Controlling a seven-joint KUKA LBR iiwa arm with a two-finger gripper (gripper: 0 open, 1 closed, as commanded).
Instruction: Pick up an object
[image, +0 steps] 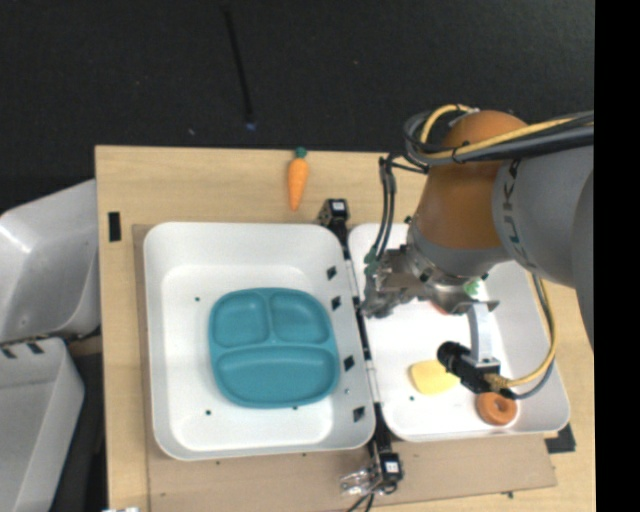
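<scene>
Camera view, nearest first: the right bin (535, 405) holds a brown ring-shaped piece (495, 408) by its front wall and a yellow piece (430, 377) beside a black part of the arm. Either could serve as the object to pick. Above them the tool (385, 295) hangs at the bin's left wall, next to the divider; how it stands I cannot tell, since the wrist hides it. A descent here risks striking the wall and closing on nothing. The left bin (165, 300) carries a teal divided plate (272, 346). Farther off, a toy carrot (297, 180) lies on the surface (200, 175), outside both bins.
</scene>
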